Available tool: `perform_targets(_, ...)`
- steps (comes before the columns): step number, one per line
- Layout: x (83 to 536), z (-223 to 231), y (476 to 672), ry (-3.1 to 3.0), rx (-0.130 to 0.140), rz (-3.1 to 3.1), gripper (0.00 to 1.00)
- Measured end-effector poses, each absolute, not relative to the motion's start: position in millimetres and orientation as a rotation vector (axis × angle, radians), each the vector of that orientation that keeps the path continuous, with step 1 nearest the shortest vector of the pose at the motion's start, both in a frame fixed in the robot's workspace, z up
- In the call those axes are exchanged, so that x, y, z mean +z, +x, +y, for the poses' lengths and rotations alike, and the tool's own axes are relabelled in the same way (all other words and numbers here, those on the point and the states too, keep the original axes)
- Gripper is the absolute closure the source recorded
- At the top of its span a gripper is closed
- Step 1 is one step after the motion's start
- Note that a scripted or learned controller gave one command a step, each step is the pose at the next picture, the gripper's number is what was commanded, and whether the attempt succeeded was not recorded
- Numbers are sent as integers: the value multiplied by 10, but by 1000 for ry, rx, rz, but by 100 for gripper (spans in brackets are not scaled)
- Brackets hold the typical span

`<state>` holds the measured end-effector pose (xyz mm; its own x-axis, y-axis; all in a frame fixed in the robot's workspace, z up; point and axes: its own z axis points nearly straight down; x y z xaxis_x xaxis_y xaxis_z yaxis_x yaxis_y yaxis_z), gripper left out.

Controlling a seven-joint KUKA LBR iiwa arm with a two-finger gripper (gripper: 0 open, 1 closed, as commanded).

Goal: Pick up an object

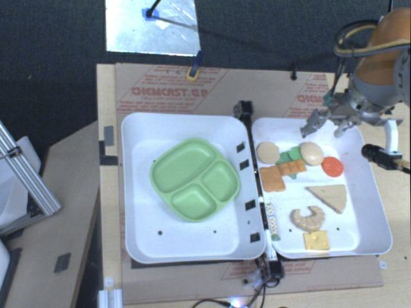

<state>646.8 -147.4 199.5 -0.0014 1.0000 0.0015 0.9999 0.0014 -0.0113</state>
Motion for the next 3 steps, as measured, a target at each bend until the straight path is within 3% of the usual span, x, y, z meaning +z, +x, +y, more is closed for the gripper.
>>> perform_targets(1,2081,-1471,6496,-2218,-1,-2227,0)
perform_targets(3,1123,-1327,6568,-2214,0,-2230,0)
